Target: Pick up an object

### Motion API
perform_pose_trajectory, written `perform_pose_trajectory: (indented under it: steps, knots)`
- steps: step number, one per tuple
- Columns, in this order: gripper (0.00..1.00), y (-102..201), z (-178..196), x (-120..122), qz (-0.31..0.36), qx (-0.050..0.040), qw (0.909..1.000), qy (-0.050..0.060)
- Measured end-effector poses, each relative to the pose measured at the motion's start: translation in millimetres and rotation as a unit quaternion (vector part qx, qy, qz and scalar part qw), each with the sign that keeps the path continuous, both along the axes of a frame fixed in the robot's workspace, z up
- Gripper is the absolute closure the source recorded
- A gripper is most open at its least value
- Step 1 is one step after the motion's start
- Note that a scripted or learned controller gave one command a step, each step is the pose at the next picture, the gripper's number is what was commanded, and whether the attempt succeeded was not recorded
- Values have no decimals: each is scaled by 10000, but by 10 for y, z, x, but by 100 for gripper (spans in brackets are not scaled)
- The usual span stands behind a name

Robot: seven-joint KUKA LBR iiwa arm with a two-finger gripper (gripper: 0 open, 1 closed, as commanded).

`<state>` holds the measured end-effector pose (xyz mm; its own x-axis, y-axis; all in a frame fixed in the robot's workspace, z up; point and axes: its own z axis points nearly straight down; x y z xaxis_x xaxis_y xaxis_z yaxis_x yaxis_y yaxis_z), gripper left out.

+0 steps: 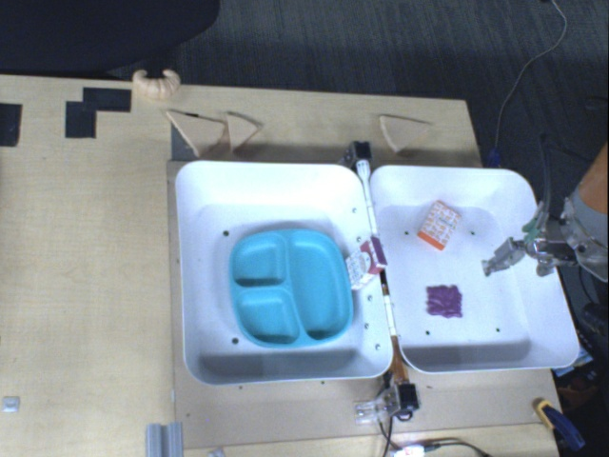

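Observation:
In the right bin point(504, 346) a small orange and white box point(439, 225) lies toward the back. A flat purple piece point(443, 300) rests near the middle of that bin's floor. My gripper point(519, 266) hangs over the right side of this bin, to the right of both objects and apart from them. Its fingers point(497, 261) are spread open with nothing between them. The grey arm comes in from the right edge.
The left bin point(205, 255) holds a blue divided plate point(288, 286). A small white and maroon packet point(366, 259) sits on the ridge between the two bins. Cables and a connector point(395, 403) lie at the front edge of the bench.

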<state>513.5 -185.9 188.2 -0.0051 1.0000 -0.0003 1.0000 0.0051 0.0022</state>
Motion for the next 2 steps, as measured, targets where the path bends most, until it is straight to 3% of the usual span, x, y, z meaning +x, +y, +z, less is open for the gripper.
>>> perform_pose_trajectory:
  steps: [1,2]
  knots:
    - [0,10,-1015,17,-13,-9,10000,-27]
    - [100,8,-896,38,-4,-18,10000,-57]
